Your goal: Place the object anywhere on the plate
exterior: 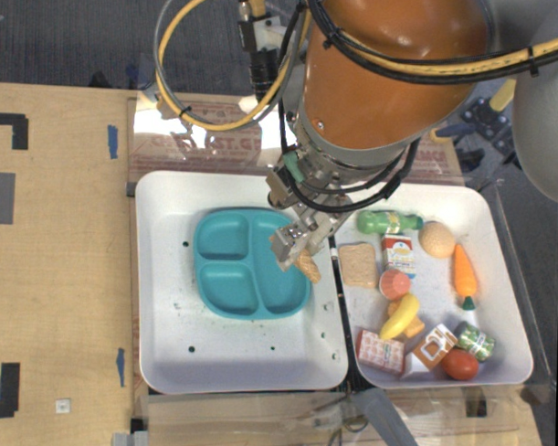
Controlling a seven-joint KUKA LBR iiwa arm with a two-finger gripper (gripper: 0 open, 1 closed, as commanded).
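Poised over the right edge of the teal plate (250,262), the end effector (296,247) hangs straight down from the orange-banded wrist, its metal fingers pinching a small tan object (307,268) that pokes out just below the tips. That object looks like a cracker or slice of toy bread: flat, pale brown, angled slightly, with its lower corner over the plate's right rim. I judge it is held this low and this close because the task only asks for a landing anywhere on the plate, so the nearest compartment will do.

Beneath it, the plate lies in the left bin (165,351), a three-section tray with two compartments on the left and a long one on the right; the long one sits under the held piece.

Further right, the right bin (512,354) keeps the spare toy foods together: a larger bread slice (357,264), a green bottle (389,221), a carrot (464,272), a banana (402,316), a tomato (460,364) and small cartons. Both bins rest side by side on the surface (49,255), so the carry between them is short.
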